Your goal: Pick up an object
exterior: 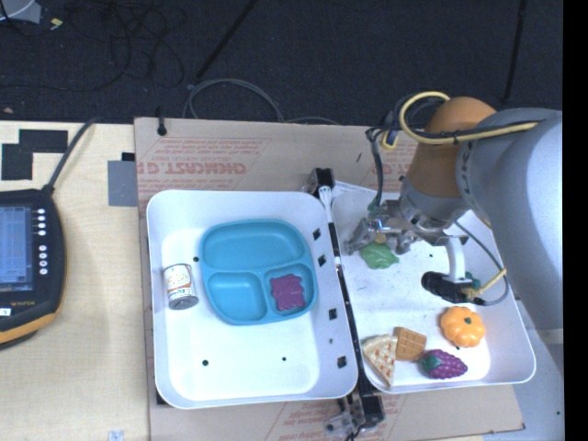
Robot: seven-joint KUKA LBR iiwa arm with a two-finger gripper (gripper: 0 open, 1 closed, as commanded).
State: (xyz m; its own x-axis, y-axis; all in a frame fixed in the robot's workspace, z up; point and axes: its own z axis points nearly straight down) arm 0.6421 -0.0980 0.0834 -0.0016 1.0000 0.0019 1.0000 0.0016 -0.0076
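My gripper (382, 239) hangs low over the far left part of the right bin (514, 361), with its fingers spread open. A green leafy toy (378, 256) lies on the bin floor directly under and just in front of the fingertips; nothing is lifted. Further toward the front of the same bin lie an orange pumpkin (461, 327), a brown waffle piece (410, 342), a pizza slice (380, 356) and a bunch of purple grapes (444, 365).
The left bin (175, 356) holds a blue divided plate (246, 269) with a purple item (288, 292) in one compartment, and a small can (180, 286) beside it. A teach pendant (23, 260) lies on the bench at far left.
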